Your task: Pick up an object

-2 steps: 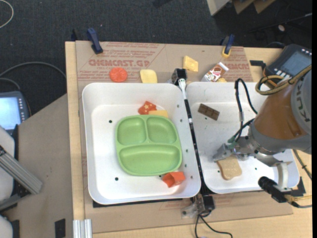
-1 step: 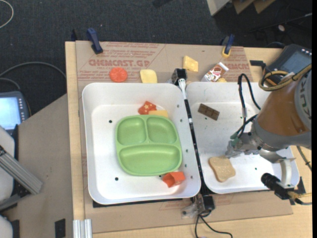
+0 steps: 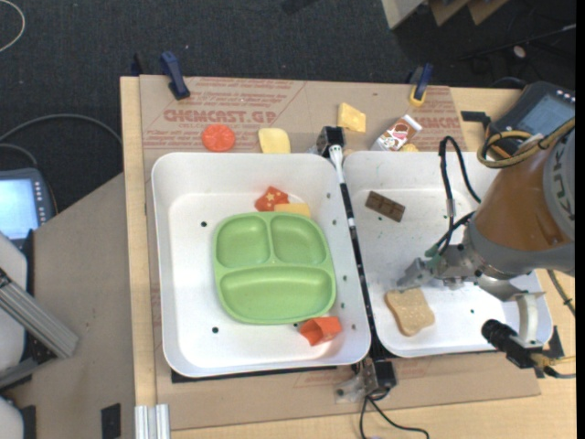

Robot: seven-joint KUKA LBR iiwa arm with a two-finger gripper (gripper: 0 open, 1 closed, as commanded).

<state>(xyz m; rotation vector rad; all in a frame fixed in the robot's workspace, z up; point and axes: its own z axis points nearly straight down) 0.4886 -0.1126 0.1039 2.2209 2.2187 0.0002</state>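
Note:
In the right bin (image 3: 512,332) a slice of toast (image 3: 410,312) lies near the front left corner. A brown chocolate bar (image 3: 385,207) rests at the back left of the same bin. My gripper (image 3: 414,275) hovers low just above and behind the toast, reaching in from the right under the orange-banded wrist (image 3: 516,213). Nothing visibly hangs from it.
The left bin (image 3: 178,245) holds a green divided plate (image 3: 272,268), a red and yellow piece (image 3: 274,201) behind it and an orange block (image 3: 319,329) in front. On the cardboard behind the bins lie an orange disc (image 3: 218,137), yellow pieces (image 3: 273,141) and a small carton (image 3: 397,134).

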